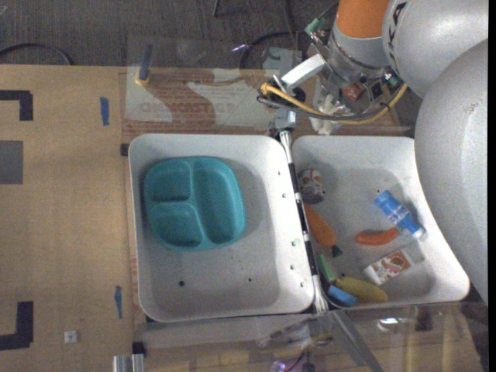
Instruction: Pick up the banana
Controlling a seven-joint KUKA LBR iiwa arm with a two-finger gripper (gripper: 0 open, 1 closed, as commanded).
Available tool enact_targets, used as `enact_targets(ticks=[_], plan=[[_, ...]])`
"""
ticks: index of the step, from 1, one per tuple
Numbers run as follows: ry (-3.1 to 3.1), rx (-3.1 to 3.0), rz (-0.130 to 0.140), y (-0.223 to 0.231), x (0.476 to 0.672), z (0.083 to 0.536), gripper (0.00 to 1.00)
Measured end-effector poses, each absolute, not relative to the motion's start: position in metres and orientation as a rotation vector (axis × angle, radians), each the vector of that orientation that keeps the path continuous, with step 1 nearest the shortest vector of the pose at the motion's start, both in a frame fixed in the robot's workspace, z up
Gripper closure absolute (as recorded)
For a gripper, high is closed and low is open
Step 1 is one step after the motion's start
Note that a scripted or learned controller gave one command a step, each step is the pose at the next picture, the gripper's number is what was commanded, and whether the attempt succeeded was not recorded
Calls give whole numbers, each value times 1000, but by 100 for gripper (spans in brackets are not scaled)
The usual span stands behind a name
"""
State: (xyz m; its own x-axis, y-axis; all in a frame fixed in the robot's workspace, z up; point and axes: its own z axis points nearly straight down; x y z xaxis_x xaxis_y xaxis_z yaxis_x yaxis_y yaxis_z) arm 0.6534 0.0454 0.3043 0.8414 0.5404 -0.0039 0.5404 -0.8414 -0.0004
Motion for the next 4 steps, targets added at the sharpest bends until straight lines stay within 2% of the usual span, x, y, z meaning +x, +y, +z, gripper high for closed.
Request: enact_targets(ticks=[1, 2, 3, 4], plan=[[310, 3125, -3, 72, 655, 327, 100], [311, 3124, -4, 107, 654, 325, 100], [529, 3096, -13, 109, 653, 304, 100], [488, 3103, -14, 100, 647, 237, 100]])
